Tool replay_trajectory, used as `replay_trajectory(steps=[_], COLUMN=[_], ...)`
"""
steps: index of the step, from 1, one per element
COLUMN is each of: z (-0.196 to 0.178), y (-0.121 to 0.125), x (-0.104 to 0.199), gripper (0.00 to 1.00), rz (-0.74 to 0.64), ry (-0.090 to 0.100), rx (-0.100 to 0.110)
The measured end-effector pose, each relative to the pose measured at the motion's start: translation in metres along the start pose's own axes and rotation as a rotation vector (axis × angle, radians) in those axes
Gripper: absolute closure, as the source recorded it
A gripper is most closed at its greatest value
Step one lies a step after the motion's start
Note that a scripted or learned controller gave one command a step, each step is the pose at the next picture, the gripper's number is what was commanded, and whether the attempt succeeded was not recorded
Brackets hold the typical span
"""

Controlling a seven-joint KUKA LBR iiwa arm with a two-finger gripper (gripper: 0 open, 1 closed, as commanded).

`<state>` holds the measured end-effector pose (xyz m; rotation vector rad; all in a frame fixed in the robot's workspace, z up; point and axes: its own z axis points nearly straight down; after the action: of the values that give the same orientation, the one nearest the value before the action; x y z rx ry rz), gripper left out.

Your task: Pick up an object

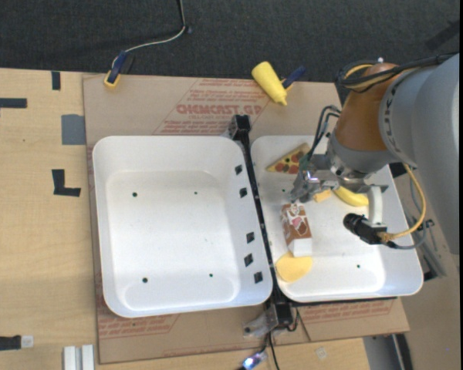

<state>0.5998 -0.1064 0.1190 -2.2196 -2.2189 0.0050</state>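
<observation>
In the right bin [370, 280] lie a pizza slice toy [288, 161] at the far left, a small brown and white box [297, 228] in the middle, a yellow round piece [294, 267] near the front, and a yellow banana-like piece [350, 197] partly under the arm. My gripper [302, 191] hangs just above the top end of the brown and white box, pointing down and left. The arm's wrist hides part of the bin behind it.
The left bin [170, 230] sits beside the right one, with a black clamp [240, 126] at the top of the shared wall. A yellow clamp [270, 82] lies on the cardboard behind the bins. A black cable end [363, 227] hangs by the arm.
</observation>
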Motion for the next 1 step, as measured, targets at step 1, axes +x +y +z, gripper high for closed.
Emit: replay_trajectory(steps=[1], z=[0.0007], y=[0.0019], x=[-0.0002], gripper=[0.00], rz=[-0.001], ry=[0.000], rx=[-0.003])
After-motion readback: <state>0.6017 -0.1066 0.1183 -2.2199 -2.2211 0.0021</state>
